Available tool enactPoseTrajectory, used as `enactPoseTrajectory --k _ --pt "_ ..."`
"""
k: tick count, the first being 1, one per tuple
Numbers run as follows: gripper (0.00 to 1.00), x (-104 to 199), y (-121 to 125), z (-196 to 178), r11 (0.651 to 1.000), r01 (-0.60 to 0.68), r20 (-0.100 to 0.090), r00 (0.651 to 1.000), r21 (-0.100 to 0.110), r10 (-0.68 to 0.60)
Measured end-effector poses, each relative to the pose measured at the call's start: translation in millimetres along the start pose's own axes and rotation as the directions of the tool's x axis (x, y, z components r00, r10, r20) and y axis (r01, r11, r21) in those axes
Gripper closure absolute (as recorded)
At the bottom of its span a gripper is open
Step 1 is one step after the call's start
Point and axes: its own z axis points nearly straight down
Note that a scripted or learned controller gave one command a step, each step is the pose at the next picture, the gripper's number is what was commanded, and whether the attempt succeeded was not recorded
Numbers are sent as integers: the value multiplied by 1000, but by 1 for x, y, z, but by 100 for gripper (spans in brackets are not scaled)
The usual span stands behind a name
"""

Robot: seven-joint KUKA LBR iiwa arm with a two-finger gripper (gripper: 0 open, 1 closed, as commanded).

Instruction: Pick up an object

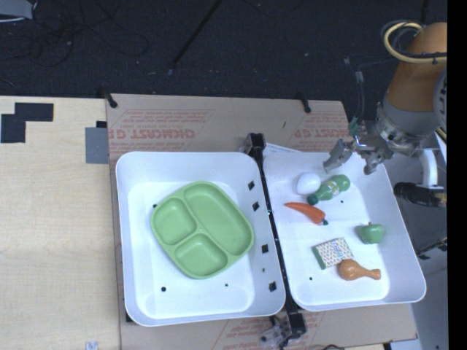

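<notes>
My gripper (356, 156) hangs open above the far edge of the right bin (405, 268), its two fingers spread with nothing between them. Just below and left of it lie a white egg (308, 182) and a green bottle (330, 189), touching each other. An orange carrot (306, 211) lies in the middle of the bin. Nearer the front are a green pepper (371, 232), a patterned square sponge (333, 251) and a tan chicken drumstick (356, 271).
The left bin (139, 283) holds a green divided plate (201, 228). A black divider (266, 228) runs between the bins. Cardboard (219, 126) lies under both bins, with a wooden bench top (51, 232) to the left.
</notes>
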Motion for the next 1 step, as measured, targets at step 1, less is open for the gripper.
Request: enactPoseTrajectory --k 1 --pt "0 0 2 -9 1000 2 2 1000 -13 -2"
